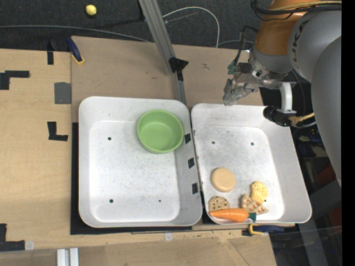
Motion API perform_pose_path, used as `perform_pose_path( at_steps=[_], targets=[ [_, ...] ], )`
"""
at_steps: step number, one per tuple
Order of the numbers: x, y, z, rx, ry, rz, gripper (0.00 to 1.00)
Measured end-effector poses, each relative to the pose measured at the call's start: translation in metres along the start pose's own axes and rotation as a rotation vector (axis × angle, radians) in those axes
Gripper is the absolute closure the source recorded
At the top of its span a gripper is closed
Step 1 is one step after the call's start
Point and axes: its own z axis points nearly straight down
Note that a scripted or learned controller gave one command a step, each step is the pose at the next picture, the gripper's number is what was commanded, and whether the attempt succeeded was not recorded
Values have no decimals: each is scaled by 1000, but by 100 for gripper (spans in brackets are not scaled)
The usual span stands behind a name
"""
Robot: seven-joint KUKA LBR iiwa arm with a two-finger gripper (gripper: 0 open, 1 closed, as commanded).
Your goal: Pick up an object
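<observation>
Gripper (231, 97) above right bin's (288, 148) far rim, nothing held; finger spacing cannot be told. Carrot (230, 215), cookie (223, 179) at near side.

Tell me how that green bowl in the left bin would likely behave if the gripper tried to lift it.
The green bowl looks like rigid, thin plastic, so probably light and stiff. It sits upright with its opening up, so it seems unlikely to roll. Its smooth, curved wall may slip between fingers; pinching the rim looks safer. The gripper hovers over the right bin's far edge.
</observation>
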Motion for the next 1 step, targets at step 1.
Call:
perform_pose_path(
  at_steps=[1],
  targets=[
    [63, -6, -4, -1, 1, -2, 100]
  ],
)
